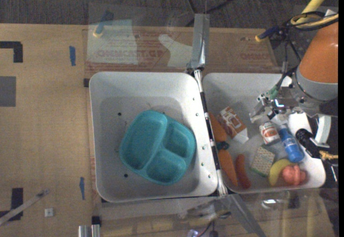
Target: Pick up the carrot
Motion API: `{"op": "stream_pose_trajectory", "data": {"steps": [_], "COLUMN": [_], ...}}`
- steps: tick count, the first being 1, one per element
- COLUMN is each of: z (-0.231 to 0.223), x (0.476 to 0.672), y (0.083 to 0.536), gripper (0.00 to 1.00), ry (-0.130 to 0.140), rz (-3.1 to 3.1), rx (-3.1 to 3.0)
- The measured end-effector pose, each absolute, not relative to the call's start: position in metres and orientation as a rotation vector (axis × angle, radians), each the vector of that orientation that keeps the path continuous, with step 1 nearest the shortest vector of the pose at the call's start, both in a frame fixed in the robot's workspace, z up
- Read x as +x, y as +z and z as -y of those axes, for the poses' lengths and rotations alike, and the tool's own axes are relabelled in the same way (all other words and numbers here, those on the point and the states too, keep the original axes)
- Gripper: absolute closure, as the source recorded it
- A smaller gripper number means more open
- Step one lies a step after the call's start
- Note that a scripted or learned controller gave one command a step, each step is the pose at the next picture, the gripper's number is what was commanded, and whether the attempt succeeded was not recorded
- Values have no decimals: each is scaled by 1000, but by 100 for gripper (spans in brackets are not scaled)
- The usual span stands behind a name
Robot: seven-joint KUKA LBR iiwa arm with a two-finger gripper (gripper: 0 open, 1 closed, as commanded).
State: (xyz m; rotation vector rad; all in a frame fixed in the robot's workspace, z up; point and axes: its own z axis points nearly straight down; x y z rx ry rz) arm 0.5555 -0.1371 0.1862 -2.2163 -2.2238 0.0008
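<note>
I had the arm (322,64) coming in from three o'clock, its orange band uppermost and the grey wrist below it pointing toward nine o'clock. The gripper (267,106) sat at the wrist's nine o'clock end, angled downward, metal parts crowded together and hard to read

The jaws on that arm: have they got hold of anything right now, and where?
Nothing shows between the jaws. The gripper hangs over the right bin, above the small can; the carrot lies untouched by the divider.
</note>
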Motion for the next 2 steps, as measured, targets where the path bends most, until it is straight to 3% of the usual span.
{"op": "stream_pose_trajectory", "data": {"steps": [1,2], "z": [155,123], "x": [545,543], "y": [188,146], "gripper": [0,0], "ry": [0,4], "rz": [1970,1908], "rx": [-2447,-2492]}}
